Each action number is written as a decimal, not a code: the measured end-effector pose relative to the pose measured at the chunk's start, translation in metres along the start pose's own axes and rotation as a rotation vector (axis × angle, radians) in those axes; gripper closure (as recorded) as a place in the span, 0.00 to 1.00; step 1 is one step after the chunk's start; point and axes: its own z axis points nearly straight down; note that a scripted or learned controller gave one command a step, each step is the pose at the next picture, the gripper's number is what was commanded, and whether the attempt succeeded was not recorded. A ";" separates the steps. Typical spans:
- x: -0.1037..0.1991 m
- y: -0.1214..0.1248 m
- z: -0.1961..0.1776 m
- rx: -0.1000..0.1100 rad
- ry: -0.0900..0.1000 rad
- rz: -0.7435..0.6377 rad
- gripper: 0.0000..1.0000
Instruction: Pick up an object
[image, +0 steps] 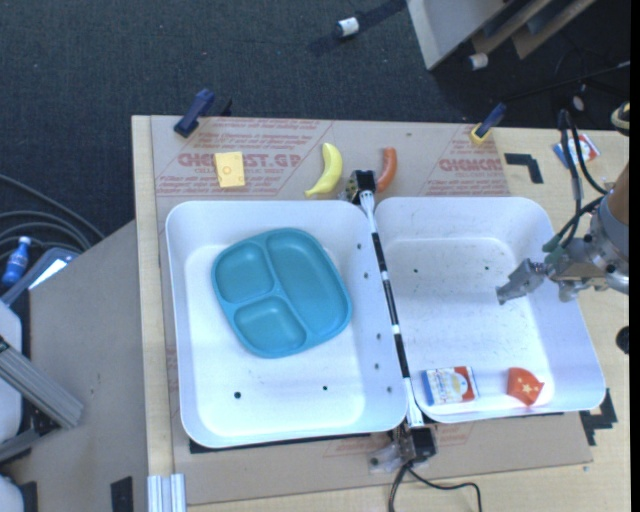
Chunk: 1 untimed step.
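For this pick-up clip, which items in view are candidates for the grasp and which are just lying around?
Job-related, right bin:
- gripper
- small printed box
- red object

Lying about:
- blue divided plate, left bin
- banana, on the bench behind the bins
- orange item, beside it
- yellow block

Left bin (200, 330): blue divided plate (280, 291), tilted | Right bin (455, 215): small white carton (448, 386) and red object (525, 386) near front wall, apart | Gripper (515, 284): over right bin's right half, nothing visibly held | Board behind bins: banana (326, 169), orange object (386, 168), yellow block (229, 171)
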 end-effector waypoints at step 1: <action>-0.006 -0.025 0.150 0.000 0.000 0.001 0.00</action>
